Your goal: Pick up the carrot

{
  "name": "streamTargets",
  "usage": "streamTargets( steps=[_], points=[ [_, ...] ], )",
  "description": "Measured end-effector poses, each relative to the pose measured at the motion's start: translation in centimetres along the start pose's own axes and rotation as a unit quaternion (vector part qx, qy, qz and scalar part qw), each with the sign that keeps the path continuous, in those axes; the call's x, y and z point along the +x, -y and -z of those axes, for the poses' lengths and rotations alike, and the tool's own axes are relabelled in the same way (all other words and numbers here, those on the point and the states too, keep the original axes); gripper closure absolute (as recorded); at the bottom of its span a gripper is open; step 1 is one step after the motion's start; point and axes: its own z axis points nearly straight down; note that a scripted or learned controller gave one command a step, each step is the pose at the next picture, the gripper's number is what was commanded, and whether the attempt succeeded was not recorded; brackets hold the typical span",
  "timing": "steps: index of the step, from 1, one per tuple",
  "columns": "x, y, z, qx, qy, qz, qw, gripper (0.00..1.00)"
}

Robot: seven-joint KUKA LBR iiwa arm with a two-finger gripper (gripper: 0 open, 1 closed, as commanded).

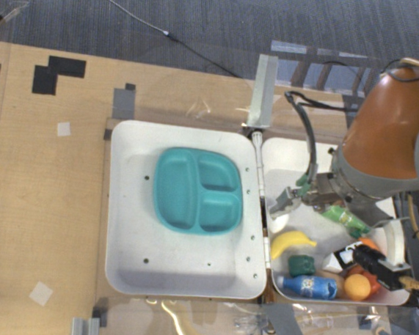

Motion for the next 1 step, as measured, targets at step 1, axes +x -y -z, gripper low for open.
streamTargets(
  steps=[1],
  points=[
    [0.00, 0.00, 0.00, 0.000, 0.000, 0.000, 1.0000, 0.00]
  ],
)
